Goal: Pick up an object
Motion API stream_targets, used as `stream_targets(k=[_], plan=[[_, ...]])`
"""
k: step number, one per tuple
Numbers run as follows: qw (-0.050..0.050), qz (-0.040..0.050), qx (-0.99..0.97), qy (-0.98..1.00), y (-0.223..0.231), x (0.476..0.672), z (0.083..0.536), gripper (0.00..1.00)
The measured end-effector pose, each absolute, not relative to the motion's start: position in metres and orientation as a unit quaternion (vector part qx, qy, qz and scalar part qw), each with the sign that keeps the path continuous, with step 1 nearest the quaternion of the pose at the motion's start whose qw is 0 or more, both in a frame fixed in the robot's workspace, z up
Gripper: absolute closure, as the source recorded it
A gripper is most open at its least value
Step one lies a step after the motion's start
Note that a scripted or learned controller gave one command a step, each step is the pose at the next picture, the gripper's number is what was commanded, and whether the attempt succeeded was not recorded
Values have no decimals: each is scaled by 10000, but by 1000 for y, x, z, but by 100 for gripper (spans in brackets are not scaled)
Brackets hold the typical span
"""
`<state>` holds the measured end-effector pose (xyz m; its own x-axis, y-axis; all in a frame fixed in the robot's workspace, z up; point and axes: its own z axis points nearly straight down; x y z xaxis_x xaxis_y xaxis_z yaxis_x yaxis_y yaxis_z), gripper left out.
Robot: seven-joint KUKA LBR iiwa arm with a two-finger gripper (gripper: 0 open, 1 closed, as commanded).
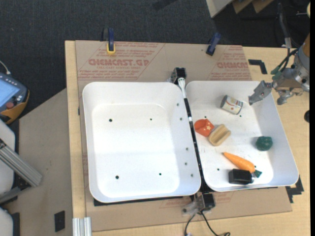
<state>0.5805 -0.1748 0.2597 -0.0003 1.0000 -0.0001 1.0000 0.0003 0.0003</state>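
Where board reads "CHEMCAST GP" at frame top, gripper [268, 91] at right edge, fingers spread, holding nothing, can [231, 104] just left of it in right bin [280, 132].

arm [306, 58]: cut off at right edge | claw [269, 93]: blurred, finger state unclear

Open bin floor is seen directly below the gripper [269, 93]. To its left a small can [231, 104] lies near; a green ball [264, 142] sits below it, and the carrot [239, 162] and black block [240, 176] farther down.
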Motion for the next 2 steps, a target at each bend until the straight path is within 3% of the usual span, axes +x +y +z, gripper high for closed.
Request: stream_targets(k=[1, 2], plan=[[107, 39, 7063, 7078, -213, 647, 397, 0], [42, 5, 7061, 7081, -211, 645, 399, 100]])
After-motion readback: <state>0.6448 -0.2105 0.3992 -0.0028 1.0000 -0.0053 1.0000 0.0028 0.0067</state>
